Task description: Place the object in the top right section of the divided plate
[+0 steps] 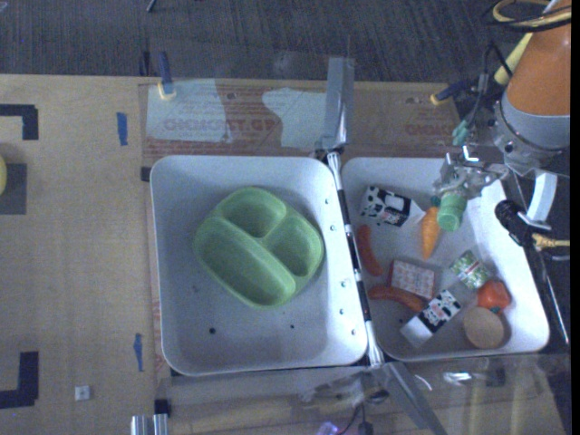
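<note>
The green divided plate (260,244) lies tilted in the left white bin (181,333), with one long section and two smaller ones. My gripper (464,181) hangs over the back of the right bin (535,329). It sits directly above the green top of an orange carrot (430,231), which points toward the bin's middle. I cannot tell whether the gripper touches the carrot. The grey arm with its orange band (541,62) reaches in from the upper right.
The right bin also holds two cow-patterned cartons (384,207) (435,314), a red pepper (367,248), a pink packet (412,277), a green packet (471,268), an orange-red fruit (494,294) and a brown ball (483,327). A metal divider (337,116) separates the bins.
</note>
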Available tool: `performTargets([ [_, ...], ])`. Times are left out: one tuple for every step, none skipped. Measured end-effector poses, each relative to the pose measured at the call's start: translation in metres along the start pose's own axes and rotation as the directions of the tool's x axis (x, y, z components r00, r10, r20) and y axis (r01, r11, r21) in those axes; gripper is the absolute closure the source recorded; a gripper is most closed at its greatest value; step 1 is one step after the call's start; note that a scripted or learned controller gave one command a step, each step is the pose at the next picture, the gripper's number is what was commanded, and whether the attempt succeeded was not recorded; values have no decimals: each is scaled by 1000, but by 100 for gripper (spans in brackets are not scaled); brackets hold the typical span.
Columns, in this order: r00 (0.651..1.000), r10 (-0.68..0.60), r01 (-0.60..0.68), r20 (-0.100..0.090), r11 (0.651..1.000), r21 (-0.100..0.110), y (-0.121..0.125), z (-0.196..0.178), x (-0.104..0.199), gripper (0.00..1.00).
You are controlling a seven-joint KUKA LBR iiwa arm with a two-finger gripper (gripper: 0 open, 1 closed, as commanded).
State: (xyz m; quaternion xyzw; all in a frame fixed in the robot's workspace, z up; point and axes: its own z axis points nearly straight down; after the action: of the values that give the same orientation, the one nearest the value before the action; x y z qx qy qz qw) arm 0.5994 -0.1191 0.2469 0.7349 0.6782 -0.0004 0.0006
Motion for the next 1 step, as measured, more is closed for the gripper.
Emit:
performTargets([
  [996, 86, -86, -1, 996, 0, -17, -25, 96, 100],
])
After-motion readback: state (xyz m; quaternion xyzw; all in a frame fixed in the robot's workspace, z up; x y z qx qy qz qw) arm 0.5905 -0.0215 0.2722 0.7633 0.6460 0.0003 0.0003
